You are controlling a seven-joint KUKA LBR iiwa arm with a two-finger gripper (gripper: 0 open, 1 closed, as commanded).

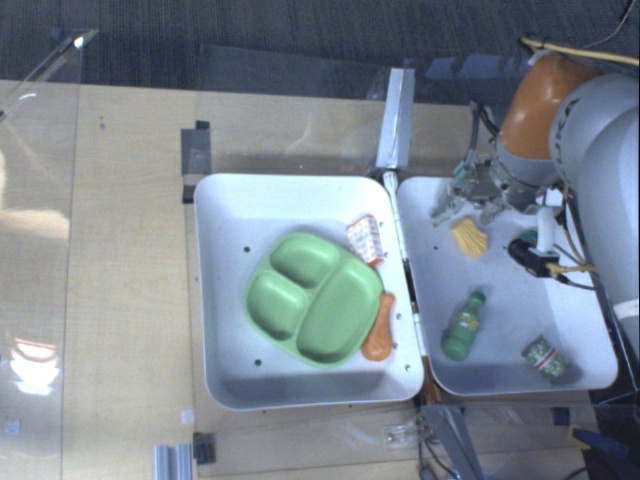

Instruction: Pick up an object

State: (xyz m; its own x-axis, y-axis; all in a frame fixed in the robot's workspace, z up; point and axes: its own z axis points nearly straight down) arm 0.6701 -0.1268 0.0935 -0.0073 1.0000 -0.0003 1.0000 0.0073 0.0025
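Observation:
My gripper (468,208) hangs at the back of the right bin (590,368), reaching in from the right below the orange band. It is open, fingers spread to either side. A small yellow object (468,237) lies just in front of the fingertips, on the bin floor and not between them. Nearer the front of the same bin, a green bottle (463,325) lies on its side. A small green can (543,358) rests at the front right corner.
The left bin (225,268) holds a green divided plate (314,298), an orange carrot-shaped piece (380,330) against the plate's right edge, and a small red-and-white packet (363,236) near the dividing wall. A black cable (535,258) loops beside the arm.

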